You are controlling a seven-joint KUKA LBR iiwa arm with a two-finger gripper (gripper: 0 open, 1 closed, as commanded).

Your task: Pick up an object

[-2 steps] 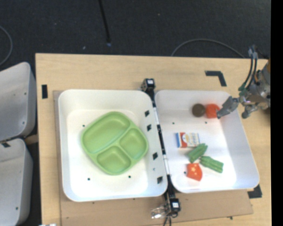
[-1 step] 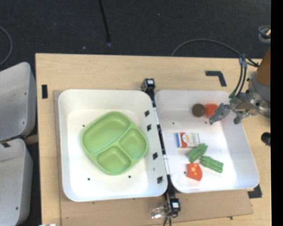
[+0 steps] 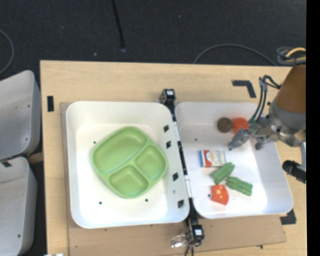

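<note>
Left bin (image 3: 74, 207): white; holds lime-green divided plate (image 3: 129, 161). Right bin (image 3: 277, 196): white. Below the orange ball (image 3: 240, 125): card (image 3: 212, 158) with blue, white and red print, two green vegetables (image 3: 232, 177), red block (image 3: 220, 194). Brown ball (image 3: 224, 124) left of it.

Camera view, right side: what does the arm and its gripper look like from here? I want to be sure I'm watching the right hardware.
The arm is grey with a broad orange band above the wrist. Thin cables loop beside it. Its grey metallic two-finger gripper ends in slim, pointed fingers.
</note>
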